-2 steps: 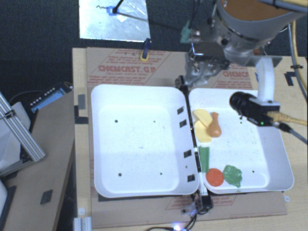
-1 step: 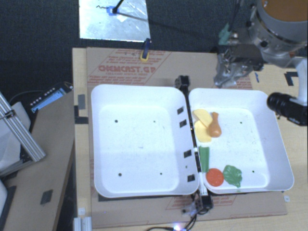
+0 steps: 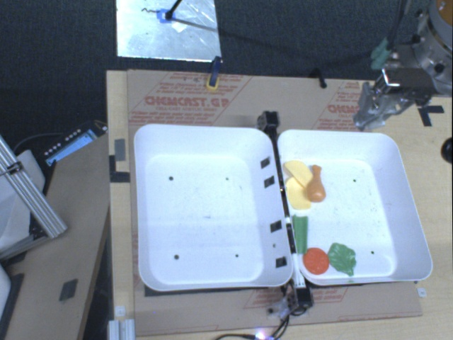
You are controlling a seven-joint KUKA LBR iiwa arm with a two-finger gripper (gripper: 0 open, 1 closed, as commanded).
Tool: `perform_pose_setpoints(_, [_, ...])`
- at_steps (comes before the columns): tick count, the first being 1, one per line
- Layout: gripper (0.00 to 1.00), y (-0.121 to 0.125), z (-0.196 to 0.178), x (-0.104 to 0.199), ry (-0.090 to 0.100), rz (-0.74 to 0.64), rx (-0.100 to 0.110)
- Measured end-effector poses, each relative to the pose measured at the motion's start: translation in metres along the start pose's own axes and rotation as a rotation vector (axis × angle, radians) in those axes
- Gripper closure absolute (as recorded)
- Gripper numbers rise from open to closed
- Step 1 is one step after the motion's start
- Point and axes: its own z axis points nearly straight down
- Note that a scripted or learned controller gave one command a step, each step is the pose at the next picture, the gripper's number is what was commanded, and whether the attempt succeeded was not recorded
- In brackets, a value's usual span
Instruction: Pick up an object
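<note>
The right bin (image 3: 396,190) holds several toy foods along its left side. A brown drumstick (image 3: 316,183) lies across yellow pieces (image 3: 298,183). Below them are a green stick (image 3: 300,233), a red tomato (image 3: 316,261) and a green leafy piece (image 3: 342,258). My gripper (image 3: 371,112) hangs above the bench past the right bin's far edge, apart from all of these, with nothing visible in it.
The left bin (image 3: 205,204) sits beside the right one, joined by black clips (image 3: 269,182). A cardboard sheet (image 3: 184,98) lies under both. A shiny metal plate (image 3: 168,18) rests at the back, and a yellow clamp (image 3: 212,80) stands on the cardboard's far edge.
</note>
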Motion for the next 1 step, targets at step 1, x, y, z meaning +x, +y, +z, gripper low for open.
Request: perform_pose_setpoints(1, [1.0,-0.0002,0.0,-0.0577,-0.001,0.003,-0.001])
